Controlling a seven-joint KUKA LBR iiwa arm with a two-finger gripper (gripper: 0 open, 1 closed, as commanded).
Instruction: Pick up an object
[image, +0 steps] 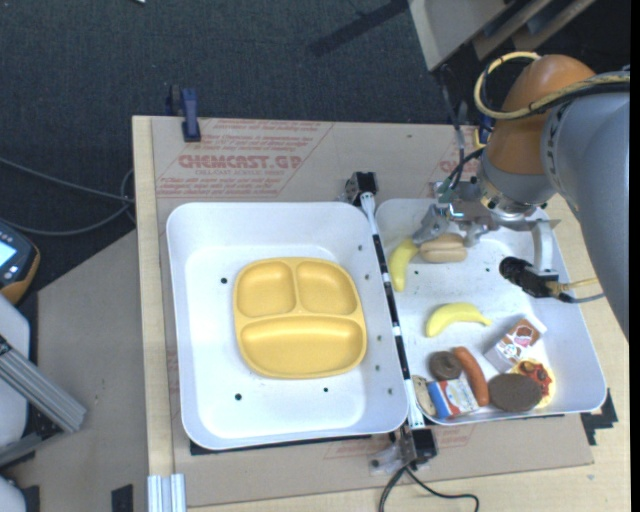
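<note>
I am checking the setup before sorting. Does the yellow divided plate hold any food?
Empty. The yellow divided plate lies flat in the left bin, and all three compartments show bare yellow.

I get bright, even overhead light with faint shadows, white bins (200, 300) nearly blown out, arm (590, 120) soft (slightly blurred).

One fixed overhead camera, slanted, both bins (200, 330) seemingly whole

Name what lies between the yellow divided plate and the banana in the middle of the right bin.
In the camera view, between plate and banana lie bare bin floor and the two bins' adjoining rims.
</note>
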